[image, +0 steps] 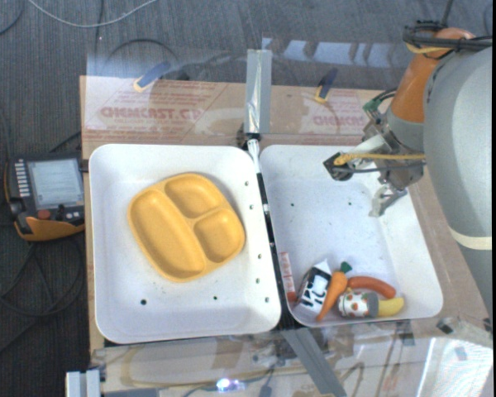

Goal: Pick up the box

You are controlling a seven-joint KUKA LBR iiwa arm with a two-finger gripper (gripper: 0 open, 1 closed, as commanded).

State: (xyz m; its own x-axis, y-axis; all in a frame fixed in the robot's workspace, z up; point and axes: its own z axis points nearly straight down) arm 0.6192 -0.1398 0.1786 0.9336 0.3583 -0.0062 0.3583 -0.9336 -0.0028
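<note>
The box (314, 289), a small black-and-white carton, lies tilted at the near edge of the right bin (314, 222), close to the divider between the bins. My gripper (386, 198) hangs over the far right part of that bin, well away from the box and above the bin floor. Nothing shows in it. An orange carrot (334, 291) leans against the right side of the box.
A red sausage-like piece (370, 285), a small round jar (355, 305) and a yellow banana (389, 307) crowd the near right corner beside the carrot. The left bin (116, 304) holds a yellow divided plate (187, 224). The arm's grey bulk (467, 139) fills the right side.
</note>
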